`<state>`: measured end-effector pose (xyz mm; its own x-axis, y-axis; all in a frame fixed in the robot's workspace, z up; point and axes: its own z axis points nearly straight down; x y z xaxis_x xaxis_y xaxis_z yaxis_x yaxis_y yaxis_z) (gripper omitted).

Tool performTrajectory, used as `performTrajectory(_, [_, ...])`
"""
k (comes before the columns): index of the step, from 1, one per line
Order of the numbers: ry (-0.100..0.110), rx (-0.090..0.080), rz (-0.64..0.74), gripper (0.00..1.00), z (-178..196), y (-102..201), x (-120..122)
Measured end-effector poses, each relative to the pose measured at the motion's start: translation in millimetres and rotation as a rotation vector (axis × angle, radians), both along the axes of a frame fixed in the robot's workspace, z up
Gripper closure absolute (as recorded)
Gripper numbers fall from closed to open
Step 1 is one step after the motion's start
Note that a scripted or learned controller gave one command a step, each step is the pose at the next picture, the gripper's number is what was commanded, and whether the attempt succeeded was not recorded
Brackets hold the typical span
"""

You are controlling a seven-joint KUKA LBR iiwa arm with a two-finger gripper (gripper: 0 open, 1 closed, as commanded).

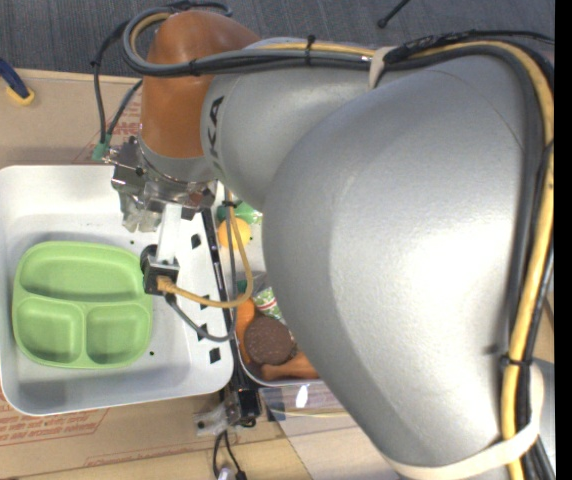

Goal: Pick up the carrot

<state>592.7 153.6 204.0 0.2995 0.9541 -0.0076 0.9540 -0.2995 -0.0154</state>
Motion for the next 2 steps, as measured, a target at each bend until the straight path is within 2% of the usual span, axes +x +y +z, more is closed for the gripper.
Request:
performTrajectory(1, [-0.005,0.001,0.111,1.00,-90,66,30])
performTrajectory(2, [-0.009,0.001,0.375,1.00,-112,0,63])
